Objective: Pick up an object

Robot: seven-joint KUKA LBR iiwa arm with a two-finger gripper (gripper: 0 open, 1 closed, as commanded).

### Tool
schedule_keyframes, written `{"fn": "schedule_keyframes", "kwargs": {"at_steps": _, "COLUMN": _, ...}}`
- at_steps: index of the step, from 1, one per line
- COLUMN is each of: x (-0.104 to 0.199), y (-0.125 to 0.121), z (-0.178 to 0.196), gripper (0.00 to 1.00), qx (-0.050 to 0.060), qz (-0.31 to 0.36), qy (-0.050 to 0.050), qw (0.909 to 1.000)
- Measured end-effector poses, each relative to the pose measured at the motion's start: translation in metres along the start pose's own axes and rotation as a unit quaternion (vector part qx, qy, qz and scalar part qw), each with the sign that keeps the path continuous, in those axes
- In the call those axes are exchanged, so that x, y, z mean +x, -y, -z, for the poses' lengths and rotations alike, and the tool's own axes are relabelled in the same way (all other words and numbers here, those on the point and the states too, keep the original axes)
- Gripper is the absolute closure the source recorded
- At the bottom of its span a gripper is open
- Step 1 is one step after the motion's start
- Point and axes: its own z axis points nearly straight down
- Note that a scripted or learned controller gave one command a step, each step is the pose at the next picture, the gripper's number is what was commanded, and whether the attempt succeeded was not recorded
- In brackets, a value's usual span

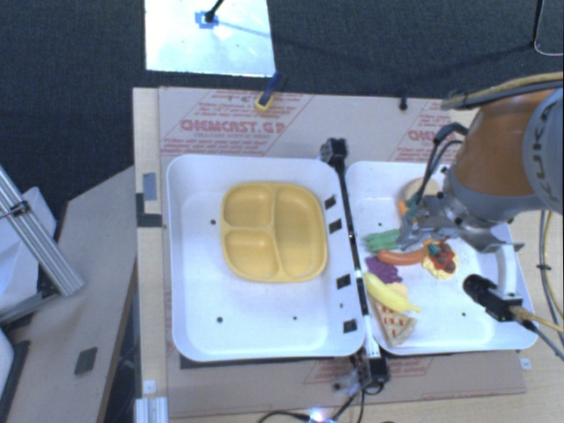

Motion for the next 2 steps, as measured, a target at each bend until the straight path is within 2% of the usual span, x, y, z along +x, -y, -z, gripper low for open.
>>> {"fn": "schedule_keyframes", "kwargs": {"at_steps": 1, "x": 0.048, "y": -0.004, "z": 0.012, "gripper": 1.0, "qx": 0.0, "qz": 0.0, "qy": 0.0, "qw": 1.0}}
{"fn": "schedule_keyframes", "kwargs": {"at_steps": 2, "x": 0.068, "y": -0.006, "z": -0.004, "gripper": 1.0, "qx": 0.002, "qz": -0.001, "qy": 0.0, "qw": 1.0}}
